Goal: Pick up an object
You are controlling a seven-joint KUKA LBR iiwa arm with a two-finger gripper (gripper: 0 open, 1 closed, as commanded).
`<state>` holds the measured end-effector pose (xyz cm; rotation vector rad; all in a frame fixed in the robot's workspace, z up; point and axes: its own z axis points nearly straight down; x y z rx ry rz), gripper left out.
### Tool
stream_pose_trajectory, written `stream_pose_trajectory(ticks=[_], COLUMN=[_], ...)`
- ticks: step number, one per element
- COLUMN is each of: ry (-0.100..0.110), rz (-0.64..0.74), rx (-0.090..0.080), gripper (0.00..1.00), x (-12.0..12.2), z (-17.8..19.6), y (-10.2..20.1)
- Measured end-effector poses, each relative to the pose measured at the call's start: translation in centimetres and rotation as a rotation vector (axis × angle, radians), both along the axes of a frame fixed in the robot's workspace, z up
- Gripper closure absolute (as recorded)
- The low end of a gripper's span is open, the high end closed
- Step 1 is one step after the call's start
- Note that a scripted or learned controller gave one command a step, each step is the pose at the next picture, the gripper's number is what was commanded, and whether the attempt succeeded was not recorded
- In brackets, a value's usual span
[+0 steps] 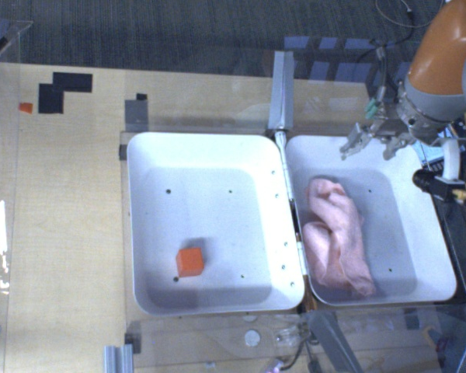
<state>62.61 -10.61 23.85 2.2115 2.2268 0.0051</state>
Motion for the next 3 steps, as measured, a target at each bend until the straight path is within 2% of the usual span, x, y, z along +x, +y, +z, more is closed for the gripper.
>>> stream_pose_trajectory(ticks=[1,2,3], ry=[-0.004,-0.007,-0.018], rz=[0.003,-0.015,-0.013], rx=[0.000,0.000,-0.001], gripper=[0.00,0.00,1.00], x=[-3.3,-0.3,0.1], z=[-14.2,-15.0,-13.5], y=[0.3,1.8,1.8])
